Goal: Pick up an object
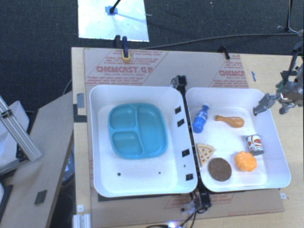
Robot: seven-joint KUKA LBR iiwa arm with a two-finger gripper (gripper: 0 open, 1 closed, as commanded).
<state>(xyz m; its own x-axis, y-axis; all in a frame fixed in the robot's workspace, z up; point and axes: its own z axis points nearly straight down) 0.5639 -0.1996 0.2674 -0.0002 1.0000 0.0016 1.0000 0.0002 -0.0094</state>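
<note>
- We see the grey two-finger gripper [264, 106] hanging over the upper right rim of the right shallow white bin [280, 148], at about two o'clock from that bin's centre; nothing sits between its tips, and whether they are spread or closed we cannot tell, since that edge of the view is blurred
- The candidates all lie in the right bin, presumably scattered loose so any one can be taken singly: a blue plastic bottle [200, 119] at ten o'clock, a tan toy chicken drumstick [230, 120] at twelve, a small red-and-white tin can [254, 144] at three, an orange rounded fruit-like toy [245, 161] at four, a dark brown round patty [220, 169] at six, and a toy pizza slice [204, 152] at eight
- We judge the drumstick and the can nearest the tool
- The left white bin [102, 127] holds a teal divided plastic plate [137, 130], lying flat
- Red lettering on the clear sheet [156, 65] under the bins reads "CHEMCAST GP"; the can's label is too small to read
</note>
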